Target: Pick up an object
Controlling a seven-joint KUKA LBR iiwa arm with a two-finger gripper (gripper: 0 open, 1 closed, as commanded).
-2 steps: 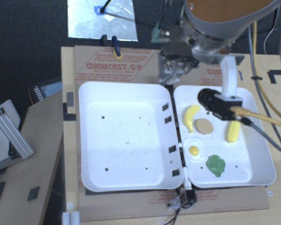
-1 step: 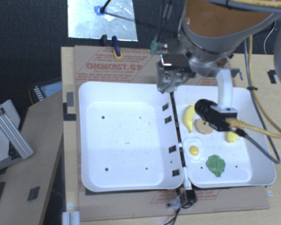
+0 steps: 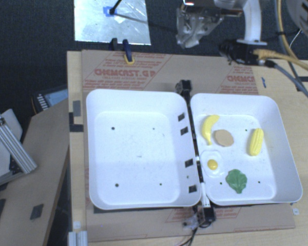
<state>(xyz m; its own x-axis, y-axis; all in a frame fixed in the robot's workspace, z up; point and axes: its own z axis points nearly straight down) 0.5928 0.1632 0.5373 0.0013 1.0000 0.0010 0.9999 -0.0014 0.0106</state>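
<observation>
Jaws (image 3: 189,35) hang high beyond both bins, their spread unclear to me; next, I judge, descent toward the yellow plastic banana (image 3: 209,128).

Right bin (image 3: 277,111) holds banana (image 3: 209,128), corn (image 3: 256,141), egg (image 3: 212,164), leaf (image 3: 237,180); gripper (image 3: 189,35), blurred, apparently above.

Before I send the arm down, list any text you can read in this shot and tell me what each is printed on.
"CHEMCAST" plus a few blurred letters: red print on the brown sheet behind the left bin.
The same red print, only partly legible, on that sheet behind the right bin.
More red print at the sheet's front edge: too hidden to read.
Large letters on the arm, top right: cut off, unreadable.
</observation>
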